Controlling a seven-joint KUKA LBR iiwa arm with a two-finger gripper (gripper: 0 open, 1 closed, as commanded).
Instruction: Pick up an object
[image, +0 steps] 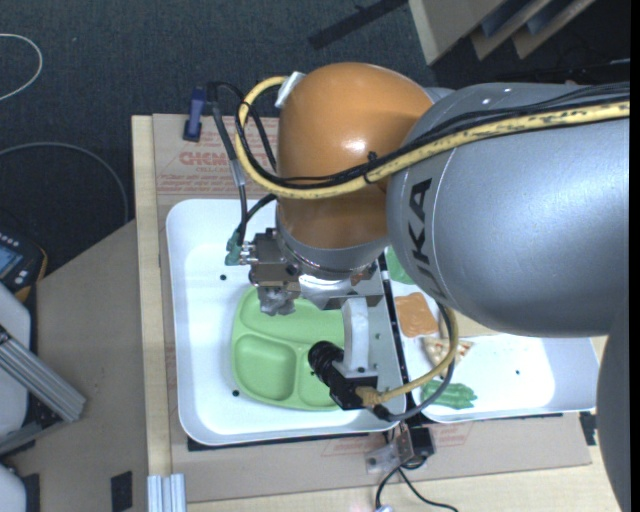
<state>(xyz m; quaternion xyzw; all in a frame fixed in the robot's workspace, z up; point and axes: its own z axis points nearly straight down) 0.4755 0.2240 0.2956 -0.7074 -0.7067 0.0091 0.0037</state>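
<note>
Camera view: a green compartment tray (265, 365) lies flat in the left bin (195, 330), partly under the arm's wrist. The gripper (277, 293) hangs over the tray's far edge; I cannot tell if it is open or closed. The tray looks like light, stiff, smooth plastic and is probably slippery. Its raised rim or a divider wall seems the best place to pinch.
</note>
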